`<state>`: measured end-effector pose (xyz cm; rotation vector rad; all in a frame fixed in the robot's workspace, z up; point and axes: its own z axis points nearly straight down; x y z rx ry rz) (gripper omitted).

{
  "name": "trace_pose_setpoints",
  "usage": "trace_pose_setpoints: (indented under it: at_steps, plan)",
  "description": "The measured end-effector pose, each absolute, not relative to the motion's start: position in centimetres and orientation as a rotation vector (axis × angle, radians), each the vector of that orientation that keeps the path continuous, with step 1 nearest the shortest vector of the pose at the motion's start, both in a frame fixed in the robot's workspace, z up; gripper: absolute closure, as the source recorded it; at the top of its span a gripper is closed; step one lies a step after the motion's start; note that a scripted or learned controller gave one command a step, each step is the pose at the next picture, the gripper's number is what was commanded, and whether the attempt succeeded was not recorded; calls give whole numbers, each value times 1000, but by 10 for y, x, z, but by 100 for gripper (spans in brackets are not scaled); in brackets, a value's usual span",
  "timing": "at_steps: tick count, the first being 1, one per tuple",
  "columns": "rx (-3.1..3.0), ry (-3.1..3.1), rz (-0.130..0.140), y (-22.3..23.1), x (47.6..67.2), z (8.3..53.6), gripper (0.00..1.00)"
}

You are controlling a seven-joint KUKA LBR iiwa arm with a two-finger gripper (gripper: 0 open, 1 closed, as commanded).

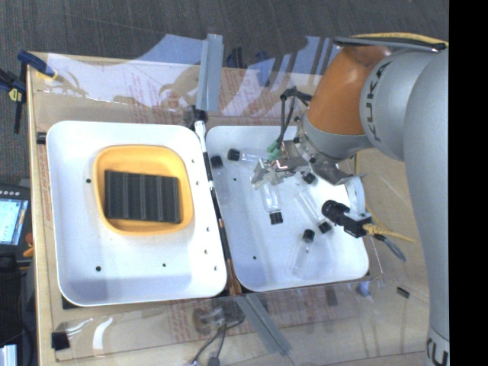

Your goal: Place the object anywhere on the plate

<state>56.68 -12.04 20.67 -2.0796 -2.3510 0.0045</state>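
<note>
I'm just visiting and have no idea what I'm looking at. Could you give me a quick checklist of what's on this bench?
Surface: two white bins, left bin and right bin, side by side on a bench.
Job's things: yellow plate with a dark ridged centre in the left bin; small clear tubes with black caps scattered in the right bin.
Clutter: nothing seen.
Grippers: gripper low over the right bin's far end.
Cables: thin dark wires by the wrist.
Surroundings: dark floor; small screen at the left edge.

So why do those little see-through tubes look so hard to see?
In the camera view, the clear vials blend into the bright right bin, leaving mostly their black caps visible; the arm shades the bin's upper part, and the yellow plate stands out sharply.
</note>
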Motion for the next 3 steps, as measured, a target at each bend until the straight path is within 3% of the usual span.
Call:
trace_pose_setpoints:
  at_steps: [1,2,3]
  plan:
    - [-1867,-2523,4,-55,608,259,100]
    - [-1451,-2780,5,-26,640,211,100]
    - [-1452,-2780,5,-26,641,211,0]
